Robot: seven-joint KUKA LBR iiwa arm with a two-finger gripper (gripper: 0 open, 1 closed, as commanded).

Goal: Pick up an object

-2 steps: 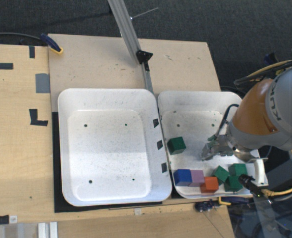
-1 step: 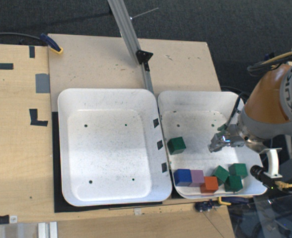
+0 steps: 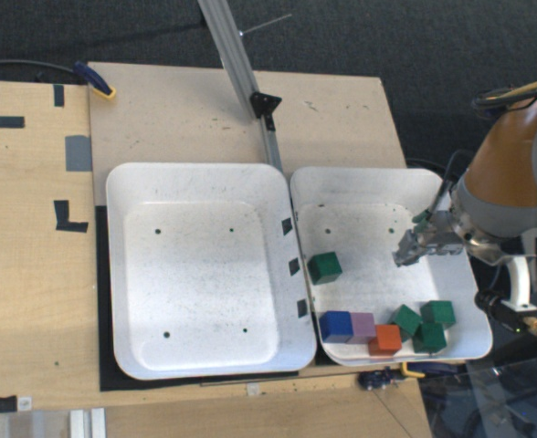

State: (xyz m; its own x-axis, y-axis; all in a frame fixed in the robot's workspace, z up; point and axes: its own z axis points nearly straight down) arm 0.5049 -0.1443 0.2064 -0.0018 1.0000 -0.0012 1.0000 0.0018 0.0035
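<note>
My gripper hangs over the right side of the right bin, above bare floor, with nothing seen between its fingers. A green cube lies alone to its left, near the bin's divider. Along the bin's front edge sits a cluster: a blue cube, a pale purple block, an orange block and three green blocks. The cluster lies below and slightly right of the gripper in the view.
The left bin stands beside the right one. A slanted metal bar runs down from the top to the bins' shared edge. The orange-banded arm fills the right side.
</note>
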